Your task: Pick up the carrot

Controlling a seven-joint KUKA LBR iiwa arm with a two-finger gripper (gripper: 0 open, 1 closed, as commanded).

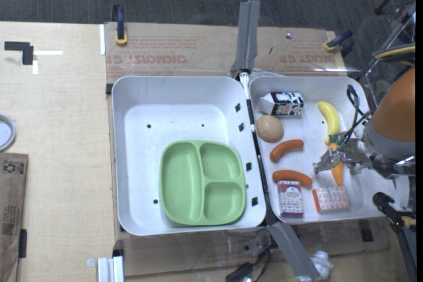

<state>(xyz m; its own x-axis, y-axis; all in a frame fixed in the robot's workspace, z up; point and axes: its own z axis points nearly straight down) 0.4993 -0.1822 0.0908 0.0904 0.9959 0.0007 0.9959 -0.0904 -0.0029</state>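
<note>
While the grey arm [396, 122] reaches in from the right, its claw [336, 162] sits low in the right bin [357, 211], directly over the carrot [338, 173]. Whether the claw grips the carrot cannot be told; its fingers blur together at this size. The carrot lies near the bin's right side, its orange end poking out just below the claw, above a red-and-white packet [330, 199]. A banana [330, 118] lies above it, and two sausages [286, 149], an egg-shaped brown roll [269, 128], a small milk carton [284, 104] and another packet [291, 199] lie to its left. A green divided plate [203, 183] rests in the left bin [132, 142].
</note>
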